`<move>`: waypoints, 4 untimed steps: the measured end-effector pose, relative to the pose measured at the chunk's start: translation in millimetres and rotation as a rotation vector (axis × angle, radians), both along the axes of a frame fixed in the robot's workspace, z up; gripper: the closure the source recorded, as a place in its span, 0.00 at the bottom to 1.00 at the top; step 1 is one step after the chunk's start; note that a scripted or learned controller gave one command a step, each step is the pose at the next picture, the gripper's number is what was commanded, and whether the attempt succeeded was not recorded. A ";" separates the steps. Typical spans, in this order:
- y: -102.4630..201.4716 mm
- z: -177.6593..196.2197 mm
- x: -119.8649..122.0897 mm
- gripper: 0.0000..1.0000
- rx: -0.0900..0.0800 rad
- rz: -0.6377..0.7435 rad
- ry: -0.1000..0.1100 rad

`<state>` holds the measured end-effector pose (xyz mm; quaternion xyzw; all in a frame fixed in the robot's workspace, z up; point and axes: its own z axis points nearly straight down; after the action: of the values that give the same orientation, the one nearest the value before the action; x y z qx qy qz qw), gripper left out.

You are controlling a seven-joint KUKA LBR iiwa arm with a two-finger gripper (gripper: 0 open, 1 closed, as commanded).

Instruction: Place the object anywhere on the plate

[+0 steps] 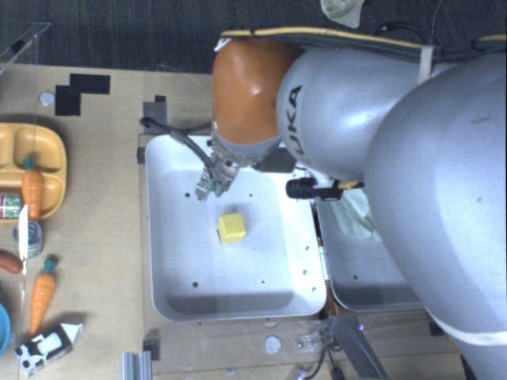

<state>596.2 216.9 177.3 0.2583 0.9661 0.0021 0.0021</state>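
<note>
Two white bins (238,303) on tan bench (95,315), yellow block (232,227) inside left bin.

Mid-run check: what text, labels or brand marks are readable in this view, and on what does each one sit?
"UKA" in dark letters, on the grey arm casing beside the orange band; the letters run sideways and the start of the word is hidden.
Small can with a green and red label at the left edge: print too small and blurred to read.
Black-and-white cow-patterned carton at lower left: no legible text.
Yellow cube in the left white bin: no markings visible.

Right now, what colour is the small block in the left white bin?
Yellow block, clearest in the camera view.
</note>
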 end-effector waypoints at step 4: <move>20.0 -55.0 7.1 1.00 -0.001 0.370 -0.002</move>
<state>603.3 236.9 122.3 0.0763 0.9971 0.0021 0.0030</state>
